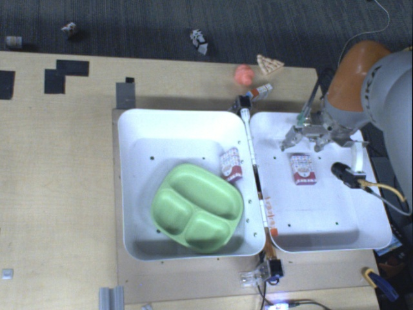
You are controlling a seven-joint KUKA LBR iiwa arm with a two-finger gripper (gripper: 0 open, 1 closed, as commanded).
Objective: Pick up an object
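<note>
Green divided plate, two red-white packets (one per bin), gripper above

The wooden surface carries two white bins side by side; a pink ball lies at twelve o'clock.

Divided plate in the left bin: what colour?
Light green plate, clearest in the camera view.

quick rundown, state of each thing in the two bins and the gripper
green divided plate: lying right side up in the left bin, tilted against the front wall
red and white packet: in the left bin, beside the plate's far edge, leaning on the right wall
red and white carton: lying flat in the right bin
gripper: above the right bin, just behind the carton, holding nothing
</note>
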